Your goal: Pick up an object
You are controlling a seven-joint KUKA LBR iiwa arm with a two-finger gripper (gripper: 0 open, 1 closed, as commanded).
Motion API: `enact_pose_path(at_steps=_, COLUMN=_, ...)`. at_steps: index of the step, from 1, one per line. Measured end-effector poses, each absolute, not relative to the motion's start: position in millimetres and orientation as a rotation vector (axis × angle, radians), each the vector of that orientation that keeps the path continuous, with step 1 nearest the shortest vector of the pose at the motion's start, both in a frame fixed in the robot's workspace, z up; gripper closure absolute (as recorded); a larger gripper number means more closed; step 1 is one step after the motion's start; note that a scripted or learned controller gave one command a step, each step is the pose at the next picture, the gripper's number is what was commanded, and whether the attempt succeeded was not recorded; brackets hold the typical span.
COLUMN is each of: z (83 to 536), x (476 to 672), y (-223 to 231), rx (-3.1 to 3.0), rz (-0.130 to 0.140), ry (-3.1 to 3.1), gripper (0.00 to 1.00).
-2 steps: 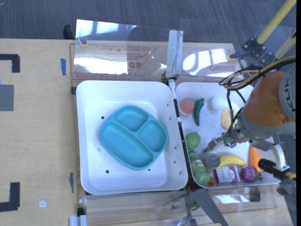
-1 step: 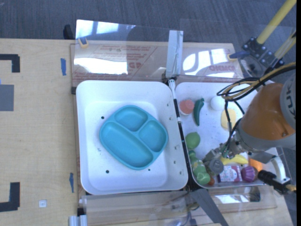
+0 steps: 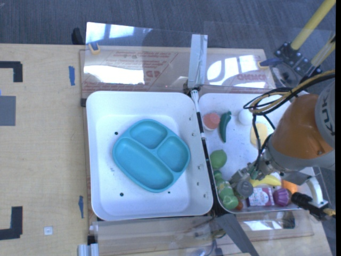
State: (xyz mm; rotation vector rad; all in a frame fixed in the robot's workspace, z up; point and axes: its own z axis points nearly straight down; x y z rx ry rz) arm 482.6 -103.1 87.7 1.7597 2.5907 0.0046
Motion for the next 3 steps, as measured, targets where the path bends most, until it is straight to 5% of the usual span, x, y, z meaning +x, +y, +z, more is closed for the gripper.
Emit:
enact_pose_path(at_steps=1, z=98, x=484.8, y=-103, rx=1.759, rz=0.01, ry=2.585, gripper=1.0)
enact_pose_path(at_steps=2, z=185, x=535.5, y=-51, rx=2.066, rz=0.004, ry=2.364, gripper=1.0)
enact_pose_path(at_steps=3, z=184, x=667.0, y=-37, rx=2.185, rz=-0.001, ry=2.256, gripper=1.0)
